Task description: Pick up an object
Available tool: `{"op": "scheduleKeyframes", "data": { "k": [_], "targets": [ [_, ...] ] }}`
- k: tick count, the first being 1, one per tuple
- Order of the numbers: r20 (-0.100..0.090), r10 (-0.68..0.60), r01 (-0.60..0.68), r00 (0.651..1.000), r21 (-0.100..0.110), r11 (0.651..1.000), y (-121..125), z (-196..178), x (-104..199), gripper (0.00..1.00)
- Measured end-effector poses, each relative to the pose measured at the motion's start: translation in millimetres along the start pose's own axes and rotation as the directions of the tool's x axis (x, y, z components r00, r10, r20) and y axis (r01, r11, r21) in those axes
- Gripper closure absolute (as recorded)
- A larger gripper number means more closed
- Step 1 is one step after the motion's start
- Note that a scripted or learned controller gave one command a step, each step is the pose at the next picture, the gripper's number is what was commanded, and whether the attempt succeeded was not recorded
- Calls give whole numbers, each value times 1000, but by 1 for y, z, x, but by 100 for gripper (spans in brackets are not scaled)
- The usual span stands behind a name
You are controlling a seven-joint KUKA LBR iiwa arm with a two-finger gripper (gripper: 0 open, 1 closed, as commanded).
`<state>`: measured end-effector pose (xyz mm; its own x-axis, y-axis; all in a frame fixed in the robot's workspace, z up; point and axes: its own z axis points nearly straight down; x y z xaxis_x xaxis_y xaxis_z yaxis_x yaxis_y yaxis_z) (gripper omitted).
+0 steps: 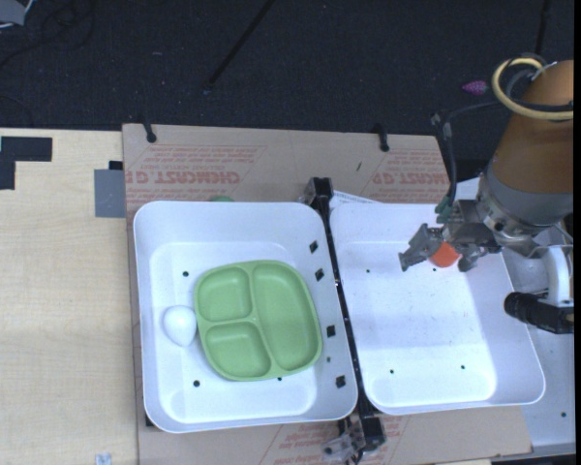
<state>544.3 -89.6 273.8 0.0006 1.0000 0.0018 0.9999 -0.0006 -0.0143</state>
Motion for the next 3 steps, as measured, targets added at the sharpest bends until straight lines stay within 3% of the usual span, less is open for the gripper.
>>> {"op": "scheduleKeyframes", "data": {
  "k": [1,3],
  "targets": [
    [1,-2,2,1000,-11,1000,2,-6,0,0],
    [0,0,0,1000,-6,1000,11,110,8,0]
  ]
}}
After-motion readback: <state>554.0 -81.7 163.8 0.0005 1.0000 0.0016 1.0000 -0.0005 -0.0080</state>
